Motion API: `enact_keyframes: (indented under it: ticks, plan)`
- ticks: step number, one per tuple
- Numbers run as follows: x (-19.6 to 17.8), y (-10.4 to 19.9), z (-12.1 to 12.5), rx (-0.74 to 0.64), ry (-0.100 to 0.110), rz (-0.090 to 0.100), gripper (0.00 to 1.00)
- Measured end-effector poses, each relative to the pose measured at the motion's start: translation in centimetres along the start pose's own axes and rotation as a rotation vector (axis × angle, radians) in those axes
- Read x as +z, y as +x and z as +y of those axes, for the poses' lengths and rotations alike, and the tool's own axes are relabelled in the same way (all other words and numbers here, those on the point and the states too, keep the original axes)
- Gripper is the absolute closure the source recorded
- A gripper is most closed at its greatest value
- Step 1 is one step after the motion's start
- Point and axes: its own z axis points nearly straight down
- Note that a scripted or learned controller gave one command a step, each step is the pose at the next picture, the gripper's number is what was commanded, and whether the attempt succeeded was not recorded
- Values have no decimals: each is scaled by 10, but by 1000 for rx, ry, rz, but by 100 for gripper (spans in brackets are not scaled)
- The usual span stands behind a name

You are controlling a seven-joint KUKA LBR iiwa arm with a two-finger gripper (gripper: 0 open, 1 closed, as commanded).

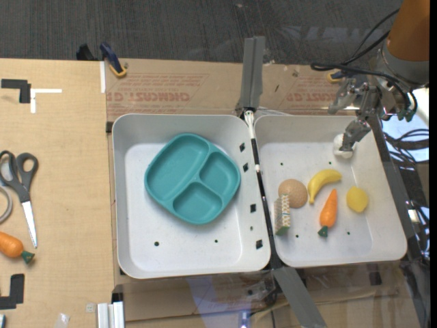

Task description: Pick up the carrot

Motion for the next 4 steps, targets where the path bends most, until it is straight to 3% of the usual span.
enact_keyframes:
  ticks: [1, 2, 3, 4]
  plan:
    - [164, 83, 16, -33, -1, 1, 0]
    - [168, 147, -9, -32, -1, 2, 0]
    - [158, 145, -7, -36, 0, -1, 100]
    - [158, 145, -7, -36, -1, -1, 0]
